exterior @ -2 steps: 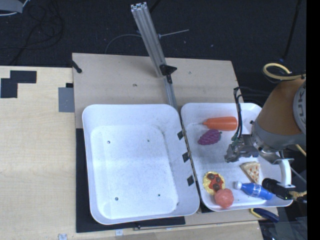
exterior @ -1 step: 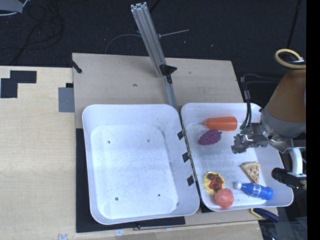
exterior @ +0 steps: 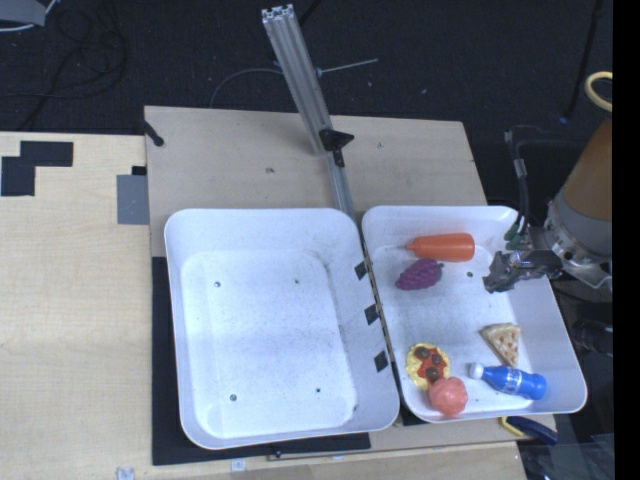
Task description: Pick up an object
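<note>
We see the arm [exterior: 590,203] reaching in from three o'clock, its orange band above the grey wrist, with the gripper [exterior: 500,273] hanging over the right bin [exterior: 560,313] near its three o'clock rim. Whether anything sits in its grasp, or how the jaws stand, we cannot tell.

In that bin, an orange carrot-like piece [exterior: 441,247] lies at about eleven o'clock of the gripper, a purple grape bunch [exterior: 419,275] just below it. Toward six o'clock we find a pizza slice [exterior: 502,343], a blue bottle [exterior: 510,379] on its side, a reddish ball [exterior: 449,396] and a yellow and red toy [exterior: 427,362] touching it. None touches the gripper.

The left bin [exterior: 190,268] sits at nine o'clock, beside a metal rail [exterior: 300,73] slanting from twelve.
</note>
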You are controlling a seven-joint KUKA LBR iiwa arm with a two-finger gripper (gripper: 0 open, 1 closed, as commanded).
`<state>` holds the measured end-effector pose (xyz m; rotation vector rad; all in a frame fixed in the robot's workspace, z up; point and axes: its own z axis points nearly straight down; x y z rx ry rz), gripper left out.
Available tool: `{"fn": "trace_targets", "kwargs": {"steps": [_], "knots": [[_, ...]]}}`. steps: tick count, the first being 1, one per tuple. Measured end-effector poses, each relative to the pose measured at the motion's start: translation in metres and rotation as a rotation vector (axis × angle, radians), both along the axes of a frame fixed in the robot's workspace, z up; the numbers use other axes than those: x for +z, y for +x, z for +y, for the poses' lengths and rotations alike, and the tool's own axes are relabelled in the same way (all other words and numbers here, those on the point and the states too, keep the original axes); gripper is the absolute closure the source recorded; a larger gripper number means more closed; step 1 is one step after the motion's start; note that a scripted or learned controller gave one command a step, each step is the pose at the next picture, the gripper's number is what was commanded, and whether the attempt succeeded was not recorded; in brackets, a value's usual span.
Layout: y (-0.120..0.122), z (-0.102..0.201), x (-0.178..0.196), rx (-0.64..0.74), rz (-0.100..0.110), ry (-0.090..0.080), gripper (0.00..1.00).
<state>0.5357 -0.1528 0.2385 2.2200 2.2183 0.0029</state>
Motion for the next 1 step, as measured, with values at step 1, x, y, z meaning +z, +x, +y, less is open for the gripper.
{"fn": "trace_targets", "kwargs": {"steps": [1], "knots": [[-0.0069,0.0466,-0.0105,0.004,0.005,0.002,1.0]]}}
